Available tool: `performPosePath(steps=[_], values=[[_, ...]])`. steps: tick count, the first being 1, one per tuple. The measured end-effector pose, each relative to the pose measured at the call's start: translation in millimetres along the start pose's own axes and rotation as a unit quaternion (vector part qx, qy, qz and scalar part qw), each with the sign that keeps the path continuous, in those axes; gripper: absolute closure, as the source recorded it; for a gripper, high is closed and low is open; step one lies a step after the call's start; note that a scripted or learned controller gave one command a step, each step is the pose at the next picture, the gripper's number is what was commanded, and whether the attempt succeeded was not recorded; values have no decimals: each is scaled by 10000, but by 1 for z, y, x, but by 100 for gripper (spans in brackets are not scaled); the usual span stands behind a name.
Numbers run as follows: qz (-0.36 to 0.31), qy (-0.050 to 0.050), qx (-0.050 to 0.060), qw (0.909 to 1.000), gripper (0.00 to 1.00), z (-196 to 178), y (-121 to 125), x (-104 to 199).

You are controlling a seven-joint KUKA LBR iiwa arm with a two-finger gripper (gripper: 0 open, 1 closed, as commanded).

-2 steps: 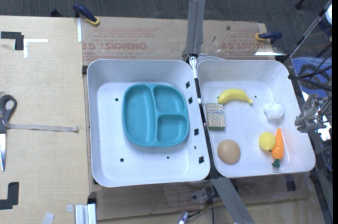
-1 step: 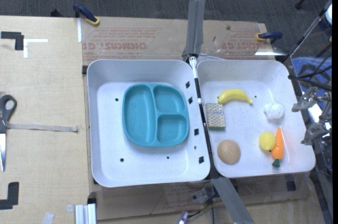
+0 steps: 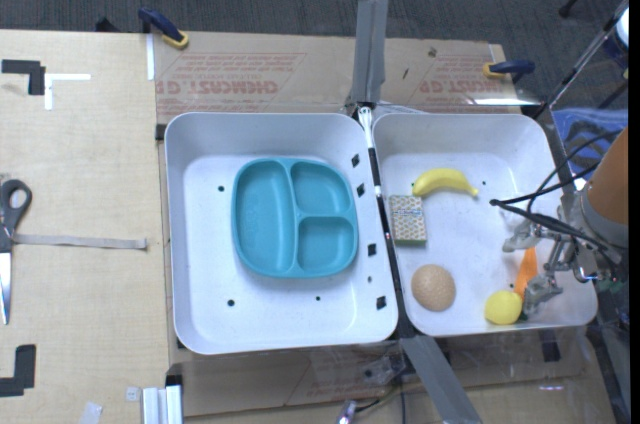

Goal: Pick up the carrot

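Note:
The carrot (image 3: 527, 272) is a short orange piece lying in the right bin (image 3: 470, 137) near its right wall. My gripper (image 3: 529, 266) has come down over it from the right. Its metal fingers (image 3: 516, 241) stand apart, one on the far side of the carrot and one on the near side by the lemon. The gripper is open, and the carrot rests on the bin floor between the fingers.
In the right bin, a yellow lemon (image 3: 503, 308) touches the carrot's near end, with a brown egg-shaped ball (image 3: 433, 287), a sponge (image 3: 407, 218) and a banana (image 3: 445, 182) to the left. The left bin (image 3: 200, 292) holds a teal divided plate (image 3: 295, 217).

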State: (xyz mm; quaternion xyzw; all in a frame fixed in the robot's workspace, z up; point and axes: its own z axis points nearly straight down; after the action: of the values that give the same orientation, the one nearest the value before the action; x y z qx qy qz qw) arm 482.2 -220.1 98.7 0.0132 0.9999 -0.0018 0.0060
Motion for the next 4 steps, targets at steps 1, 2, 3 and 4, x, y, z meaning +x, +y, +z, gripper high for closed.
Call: performPosePath(steps=[1,2,3,4], values=[[22,36,-16,10000,0,6,46,4],[10,7,-7,10000,100,-4,47,1],[-979,31,-23,9952,100,-63,102,4],[-1223,40,-24,9925,100,7,24,-36]])
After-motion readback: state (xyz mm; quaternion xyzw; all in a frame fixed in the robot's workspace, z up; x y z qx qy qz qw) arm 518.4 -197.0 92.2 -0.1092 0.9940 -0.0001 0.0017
